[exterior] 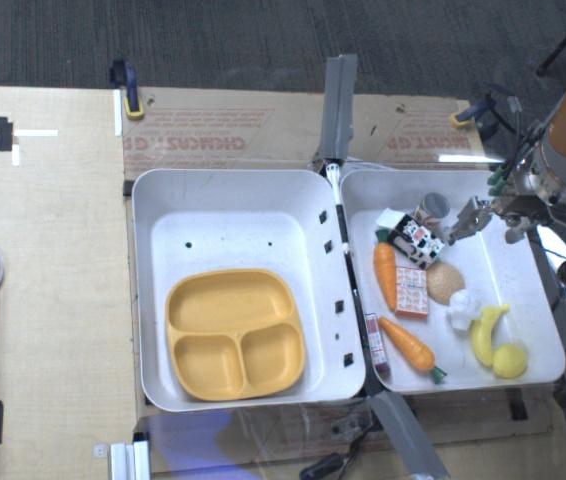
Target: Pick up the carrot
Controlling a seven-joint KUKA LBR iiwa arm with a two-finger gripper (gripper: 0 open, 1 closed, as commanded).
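Two carrots lie in the right bin (548,298). One carrot (386,274) lies lengthwise near the bin's left wall. The other carrot (409,344) lies slantwise at the front, green tip toward the front right. My gripper (488,228) hovers over the back right of this bin, open, with nothing between its fingers. It is well to the right of both carrots and behind them. One fingertip (460,226) points toward a small can (431,208).
Around the carrots are a black-and-white patterned toy (415,240), an orange box (411,292), a beige round item (445,281), a white piece (460,314), a banana (484,334) and a lemon (509,361). The left bin (163,208) holds a yellow divided plate (233,333).
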